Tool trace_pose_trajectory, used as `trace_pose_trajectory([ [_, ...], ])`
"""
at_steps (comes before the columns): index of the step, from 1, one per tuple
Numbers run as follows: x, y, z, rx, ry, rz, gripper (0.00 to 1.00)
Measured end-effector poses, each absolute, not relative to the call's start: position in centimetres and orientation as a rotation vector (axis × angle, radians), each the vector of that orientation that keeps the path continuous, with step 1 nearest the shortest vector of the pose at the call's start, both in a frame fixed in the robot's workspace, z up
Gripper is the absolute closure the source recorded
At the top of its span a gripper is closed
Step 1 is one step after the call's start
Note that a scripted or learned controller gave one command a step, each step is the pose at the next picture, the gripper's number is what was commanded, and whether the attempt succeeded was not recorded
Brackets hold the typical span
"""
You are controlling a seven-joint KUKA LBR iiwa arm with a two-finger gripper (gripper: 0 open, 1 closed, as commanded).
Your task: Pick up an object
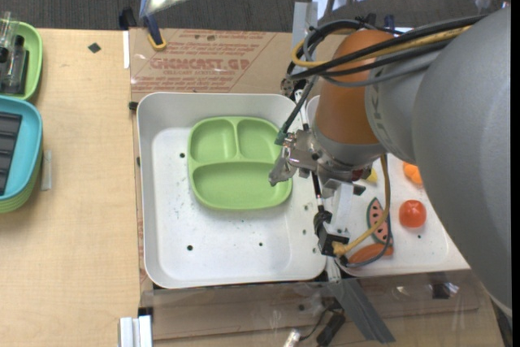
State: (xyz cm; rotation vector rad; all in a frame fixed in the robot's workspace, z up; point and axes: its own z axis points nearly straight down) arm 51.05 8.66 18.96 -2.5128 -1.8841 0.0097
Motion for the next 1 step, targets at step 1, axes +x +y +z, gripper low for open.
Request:
trace_pose_trajectory([
  [1, 47.66, 11.99, 11.77, -1.836, -2.545, 0.007, 0.00],
])
